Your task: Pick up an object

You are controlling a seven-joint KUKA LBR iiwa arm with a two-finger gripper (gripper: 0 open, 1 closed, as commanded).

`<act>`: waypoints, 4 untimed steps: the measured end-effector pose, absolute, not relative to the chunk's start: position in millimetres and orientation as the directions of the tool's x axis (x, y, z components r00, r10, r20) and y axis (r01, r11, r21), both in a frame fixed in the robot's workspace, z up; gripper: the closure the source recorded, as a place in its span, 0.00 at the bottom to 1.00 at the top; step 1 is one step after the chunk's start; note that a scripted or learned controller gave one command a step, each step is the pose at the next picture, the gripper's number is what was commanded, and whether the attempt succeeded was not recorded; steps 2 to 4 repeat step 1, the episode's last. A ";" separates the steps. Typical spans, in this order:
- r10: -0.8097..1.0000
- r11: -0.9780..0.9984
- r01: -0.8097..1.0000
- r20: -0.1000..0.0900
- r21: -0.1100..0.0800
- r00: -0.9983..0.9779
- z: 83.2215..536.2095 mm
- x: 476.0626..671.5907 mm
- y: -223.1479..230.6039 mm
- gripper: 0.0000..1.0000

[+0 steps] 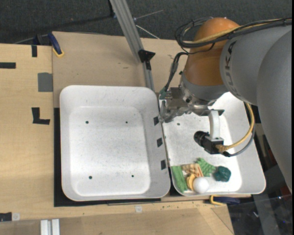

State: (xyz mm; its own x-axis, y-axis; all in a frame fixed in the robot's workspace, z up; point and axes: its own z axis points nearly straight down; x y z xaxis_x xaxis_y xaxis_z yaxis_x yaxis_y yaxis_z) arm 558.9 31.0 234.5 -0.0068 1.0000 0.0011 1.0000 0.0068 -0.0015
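Gripper [172, 109] sits at the far left corner of the right bin [252, 180], by the wall shared with the left bin [68, 131]. Whether it is apart or together cannot be told; nothing is seen in it. Objects lie bunched at the near edge: white ball [202, 184], teal piece [222, 174], green item [204, 167]. Judged: they lie nearer and slightly right of the tool.
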 end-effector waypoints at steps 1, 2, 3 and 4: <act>1.000 0.008 1.000 0.002 -0.002 -0.008 238.9 552.9 88.4 1.00; 1.000 0.008 1.000 0.002 -0.002 -0.008 238.9 552.9 88.4 1.00; 1.000 0.008 1.000 0.002 -0.002 -0.008 238.9 552.9 88.4 1.00; 1.000 0.008 1.000 0.002 -0.002 -0.008 238.9 552.9 88.4 1.00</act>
